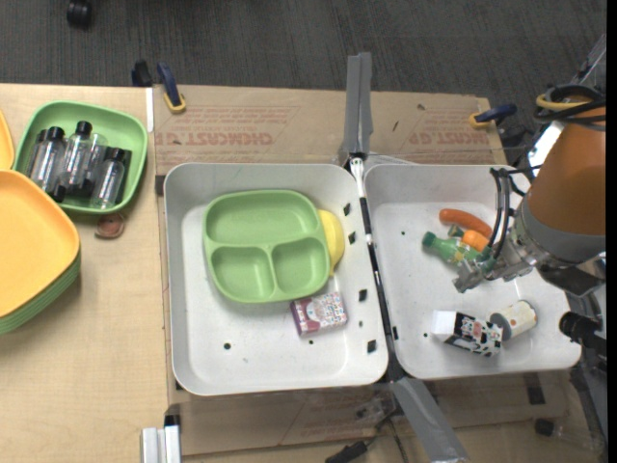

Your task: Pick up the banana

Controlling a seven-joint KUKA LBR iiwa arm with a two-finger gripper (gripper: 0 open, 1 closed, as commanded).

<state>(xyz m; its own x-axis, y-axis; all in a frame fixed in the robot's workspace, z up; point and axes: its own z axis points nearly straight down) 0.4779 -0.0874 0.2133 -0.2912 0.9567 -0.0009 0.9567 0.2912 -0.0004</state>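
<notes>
The banana [334, 238] is yellow and lies in the left bin [188, 287], mostly tucked under the right edge of a green divided plate [267, 244]; just a curved yellow strip of it shows. My gripper [474, 275] hangs low in the right bin [410, 350], well to the right of the banana across the divider. It sits just beside a green bottle [444, 246] and an orange carrot [465, 220]. Nothing visible is held in it.
A pink packet [320, 313] lies below the plate in the left bin. In the right bin, a black-and-white item [475, 333] and a white cylinder [517, 318] lie near the front. A green tray of bottles [81, 159] and stacked orange plates [29, 254] stand on the bench at left.
</notes>
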